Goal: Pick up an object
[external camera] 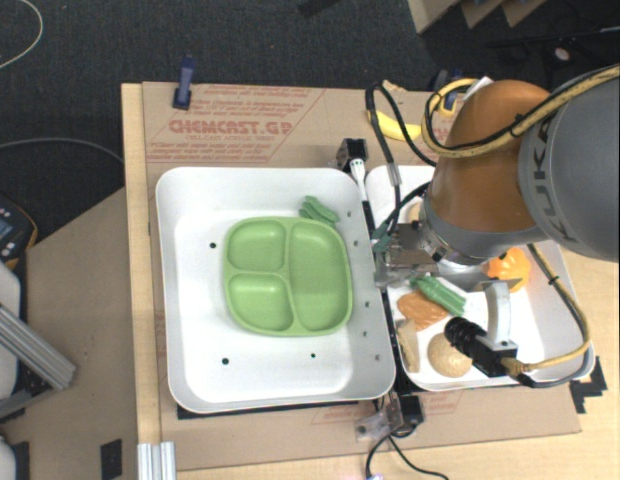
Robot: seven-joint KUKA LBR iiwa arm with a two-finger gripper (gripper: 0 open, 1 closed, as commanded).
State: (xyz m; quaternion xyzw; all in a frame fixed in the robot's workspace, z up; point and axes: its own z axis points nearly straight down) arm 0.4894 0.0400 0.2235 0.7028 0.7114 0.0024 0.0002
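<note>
My gripper hangs low over the left side of the right bin, just inside the wall shared with the left bin. Right below it lie a green stick-shaped piece and an orange piece. A tan round object rests nearer the front. An orange object peeks out beside the arm, and a yellow banana-like item shows at the back. The grey and orange arm hides much of this bin.
The left bin holds a green divided plate with a small green item at its far right corner. Black cables loop around the arm and the right bin. A cardboard sheet lies behind the bins.
</note>
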